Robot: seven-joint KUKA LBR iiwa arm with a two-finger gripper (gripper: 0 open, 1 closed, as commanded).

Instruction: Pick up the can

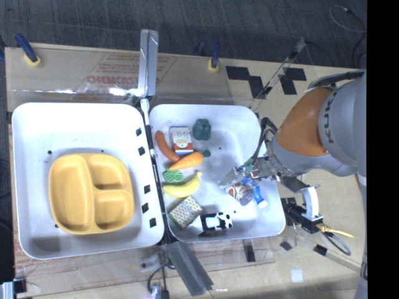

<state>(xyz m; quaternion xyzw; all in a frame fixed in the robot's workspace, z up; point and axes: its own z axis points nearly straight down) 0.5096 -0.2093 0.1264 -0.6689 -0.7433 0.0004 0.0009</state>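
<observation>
My claw hung low over the right side of the right bin, reaching in from the right with the orange band of my arm above it. How wide it stood I could not tell, because the parts blurred together there. The can, a small crumpled thing with red and white on it, lay on the bin floor right under my claw and seemed to touch it, though I could not make out whether it sat between the tips. A little blue piece showed just beside the can on its right.

Left of that, the bin held a heap of toys. A carrot lay slantwise in the middle, with a sausage and a small red and white box farther back and a dark green block near the far wall. A banana lay nearer, with a green leafy piece touching its top. A checkered packet and a black and white toy rested by the near wall.

The left bin carried a yellow divided tray. Both bins sat side by side on the tabletop.
</observation>
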